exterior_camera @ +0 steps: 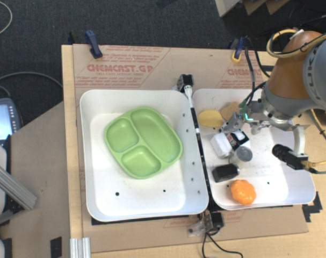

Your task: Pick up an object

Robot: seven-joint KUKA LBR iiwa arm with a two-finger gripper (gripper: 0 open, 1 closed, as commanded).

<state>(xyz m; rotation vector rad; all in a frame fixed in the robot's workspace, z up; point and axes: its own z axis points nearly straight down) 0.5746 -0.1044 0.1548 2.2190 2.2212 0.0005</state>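
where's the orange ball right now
The orange ball sits in the right bin, near its front edge, just below the small black block.

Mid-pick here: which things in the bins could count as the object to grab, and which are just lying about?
Job:
pincer, low in the right bin
white block
grey round piece
black block
orange ball
yellow piece

Lying about:
green divided tray, in the left bin
blue clamps on the cardboard

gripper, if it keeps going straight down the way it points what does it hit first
Most likely the white block in the right bin, just under the gripper; depth is hard to judge from above.
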